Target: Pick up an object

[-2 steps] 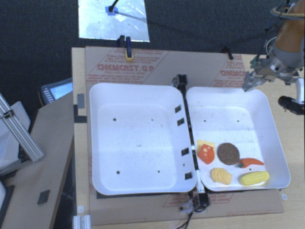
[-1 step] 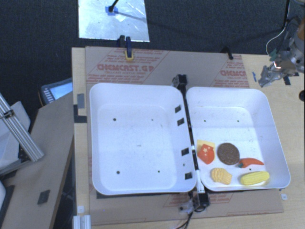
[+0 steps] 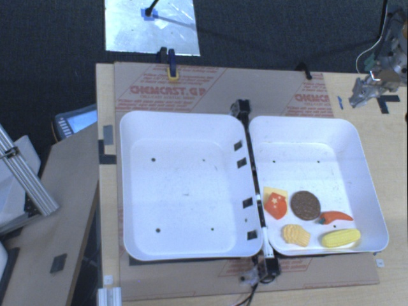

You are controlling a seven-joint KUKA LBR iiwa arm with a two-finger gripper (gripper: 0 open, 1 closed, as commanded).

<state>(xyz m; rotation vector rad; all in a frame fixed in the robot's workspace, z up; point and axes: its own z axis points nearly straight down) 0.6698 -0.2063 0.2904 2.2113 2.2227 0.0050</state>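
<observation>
Your pincer (image 3: 368, 89) is hanging at two o'clock beyond the right bin (image 3: 357, 171), its opening impossible to tell, while the corn (image 3: 340, 238) is lying at five o'clock there, probably light, stiff and slick, so grip across its middle.

This looks like a robotics lab: two shallow white plastic bins (image 3: 185, 139) clamped side by side on a cardboard-covered tabletop (image 3: 217, 85), dark carpet flooring (image 3: 51, 43), a silver aluminium framing bar (image 3: 25, 177) at left, and loose cabling (image 3: 373, 53) at the upper right.
</observation>
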